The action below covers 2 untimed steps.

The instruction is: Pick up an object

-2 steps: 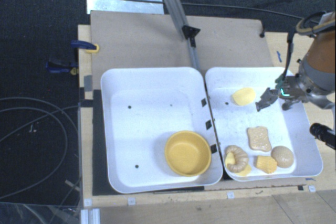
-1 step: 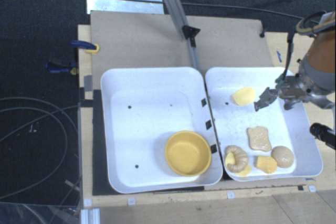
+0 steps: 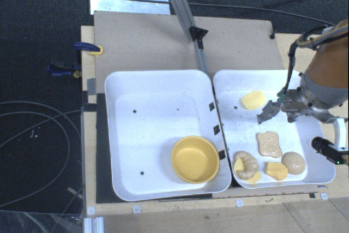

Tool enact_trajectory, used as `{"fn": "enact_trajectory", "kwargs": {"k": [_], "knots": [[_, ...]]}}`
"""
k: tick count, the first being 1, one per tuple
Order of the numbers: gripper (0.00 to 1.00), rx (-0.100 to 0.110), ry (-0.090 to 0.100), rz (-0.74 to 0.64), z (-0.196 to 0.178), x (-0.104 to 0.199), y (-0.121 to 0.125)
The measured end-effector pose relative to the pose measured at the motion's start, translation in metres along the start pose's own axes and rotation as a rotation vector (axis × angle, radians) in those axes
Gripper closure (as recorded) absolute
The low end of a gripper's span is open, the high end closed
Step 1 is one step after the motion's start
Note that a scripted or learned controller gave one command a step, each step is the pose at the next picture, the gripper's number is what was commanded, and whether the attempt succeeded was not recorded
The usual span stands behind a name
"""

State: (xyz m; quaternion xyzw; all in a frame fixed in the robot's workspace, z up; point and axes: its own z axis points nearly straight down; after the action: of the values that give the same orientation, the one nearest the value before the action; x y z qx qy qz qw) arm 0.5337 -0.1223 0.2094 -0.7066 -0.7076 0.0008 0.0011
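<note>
Hovering over the right bin (image 3: 229,82), the pincer (image 3: 268,114) sits just beside the pale yellow lump (image 3: 253,100); whether it is spread, I cannot tell. To grasp well, it should centre over the lump, then descend straight.

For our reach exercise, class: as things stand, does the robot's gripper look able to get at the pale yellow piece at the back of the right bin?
Probably yes. The gripper sits just right of the pale yellow piece, which lies apart from other items.
</note>
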Motion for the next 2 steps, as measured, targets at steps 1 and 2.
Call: {"fn": "enact_trajectory", "kwargs": {"k": [1, 2], "knots": [[0.00, 0.000, 0.000, 0.002, 0.045, -0.006, -0.005], [0.00, 0.002, 0.000, 0.001, 0.104, -0.012, -0.011]]}}
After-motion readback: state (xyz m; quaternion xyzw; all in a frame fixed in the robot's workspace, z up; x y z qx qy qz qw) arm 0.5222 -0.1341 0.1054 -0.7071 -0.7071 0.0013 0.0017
